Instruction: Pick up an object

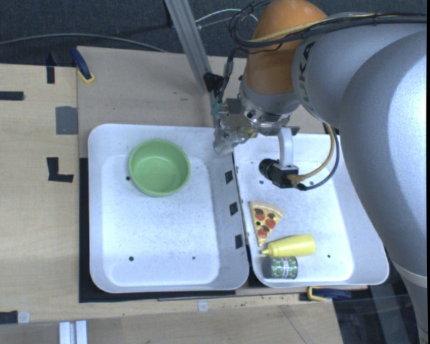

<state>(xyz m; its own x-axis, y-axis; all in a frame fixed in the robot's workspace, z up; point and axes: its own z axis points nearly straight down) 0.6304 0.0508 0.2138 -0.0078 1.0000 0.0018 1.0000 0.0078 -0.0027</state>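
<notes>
A green bowl (158, 167) sits upright in the upper part of the left bin (107, 256). In the right bin (344, 213) a toy pizza slice (264, 220) lies near the left wall. A yellow squeeze bottle (289, 246) lies on its side just below it, and a small green can (281, 267) lies against the bottle at the front. My gripper (225, 139) hangs low over the far end of the ridge between the two bins. It is to the right of the bowl and well above the pizza slice, with nothing seen in it.
The grey arm with its orange band (283, 20) covers the upper right of the view and part of the right bin. A black cable fitting (275, 172) hangs over the right bin. A metal bar (186, 31) slants down behind the gripper.
</notes>
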